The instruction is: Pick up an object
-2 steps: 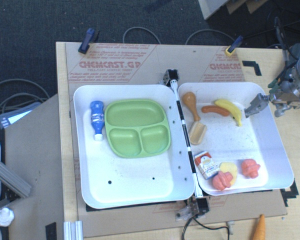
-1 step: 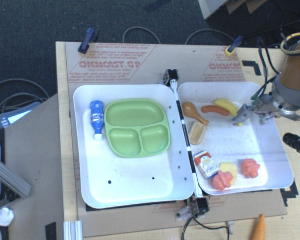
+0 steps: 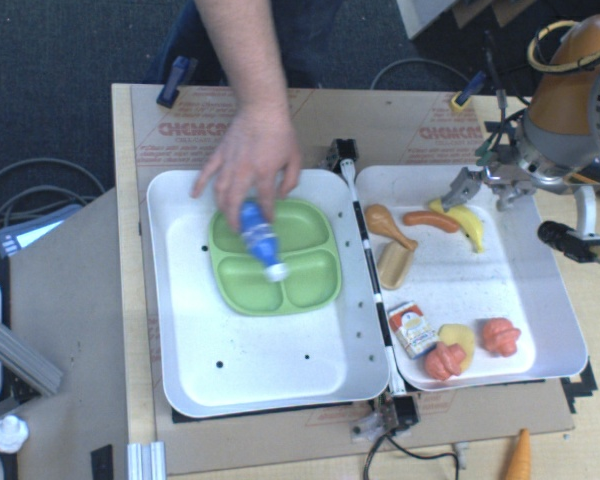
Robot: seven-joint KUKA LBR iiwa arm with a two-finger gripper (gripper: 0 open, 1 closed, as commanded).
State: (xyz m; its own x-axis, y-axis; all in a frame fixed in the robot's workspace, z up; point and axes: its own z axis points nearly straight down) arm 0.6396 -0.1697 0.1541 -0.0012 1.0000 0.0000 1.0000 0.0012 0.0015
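Observation:
My gripper (image 3: 483,188) hangs over the far part of the right bin (image 3: 540,268), open, with nothing between its fingers. Just below it lies a yellow banana (image 3: 467,223), and beside that an orange-red carrot-like piece (image 3: 432,221). Further left are a brown drumstick-shaped toy (image 3: 388,225) and a tan block (image 3: 394,263). Near the front of this bin sit a small red-and-white carton (image 3: 412,328), a yellow piece (image 3: 459,337) and two red pieces (image 3: 442,361) (image 3: 500,336).
A person's hand (image 3: 248,163) reaches from the top into the left bin (image 3: 250,368). It holds a blue bottle (image 3: 260,238) over a green divided plate (image 3: 310,278). A black divider (image 3: 365,258) runs between the bins. An orange item (image 3: 518,455) lies on the bench at the front right.

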